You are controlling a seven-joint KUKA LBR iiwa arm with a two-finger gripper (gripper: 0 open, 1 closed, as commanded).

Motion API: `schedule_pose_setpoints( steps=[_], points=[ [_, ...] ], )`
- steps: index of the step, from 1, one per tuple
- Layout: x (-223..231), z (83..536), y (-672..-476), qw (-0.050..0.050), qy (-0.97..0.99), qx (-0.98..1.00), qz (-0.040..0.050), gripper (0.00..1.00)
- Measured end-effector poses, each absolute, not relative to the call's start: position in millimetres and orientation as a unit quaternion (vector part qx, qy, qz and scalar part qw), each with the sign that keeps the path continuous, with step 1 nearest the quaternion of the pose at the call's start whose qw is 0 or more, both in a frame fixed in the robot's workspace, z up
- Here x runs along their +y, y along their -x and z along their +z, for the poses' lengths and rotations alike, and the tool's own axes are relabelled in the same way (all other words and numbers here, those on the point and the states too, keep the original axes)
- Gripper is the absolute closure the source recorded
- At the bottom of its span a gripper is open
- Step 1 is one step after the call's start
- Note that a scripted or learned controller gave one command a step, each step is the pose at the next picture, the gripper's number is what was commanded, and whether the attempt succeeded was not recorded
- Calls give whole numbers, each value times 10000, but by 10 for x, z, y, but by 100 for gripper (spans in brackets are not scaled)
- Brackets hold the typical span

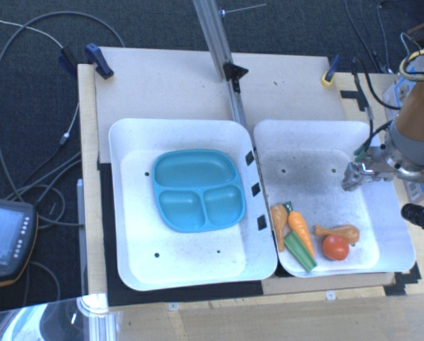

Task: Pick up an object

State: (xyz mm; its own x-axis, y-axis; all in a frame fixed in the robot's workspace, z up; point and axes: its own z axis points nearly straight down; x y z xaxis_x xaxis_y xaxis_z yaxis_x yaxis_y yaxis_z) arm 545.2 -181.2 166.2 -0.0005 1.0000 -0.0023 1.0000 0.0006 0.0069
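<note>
Gripper [352, 176] hovers over the right bin [318, 137] — grip state can't be told.
Toy food — carrot [302, 234], tomato [335, 248] — lies toward the near-left of it.

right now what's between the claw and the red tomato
Bare, speckled white bin floor, seen in the camera view. The claw sits up and right of the round red tomato; the orange toy piece lies beside the tomato.

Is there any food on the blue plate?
Empty. The blue divided plate shows three bare compartments; the toy carrots lie in the other bin.
</note>
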Motion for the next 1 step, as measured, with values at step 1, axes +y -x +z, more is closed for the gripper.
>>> schedule_pose_setpoints(
  steps=[1],
  points=[
    [-1824,2312,-5458,41,-7065,7077,21,100]
  ],
)
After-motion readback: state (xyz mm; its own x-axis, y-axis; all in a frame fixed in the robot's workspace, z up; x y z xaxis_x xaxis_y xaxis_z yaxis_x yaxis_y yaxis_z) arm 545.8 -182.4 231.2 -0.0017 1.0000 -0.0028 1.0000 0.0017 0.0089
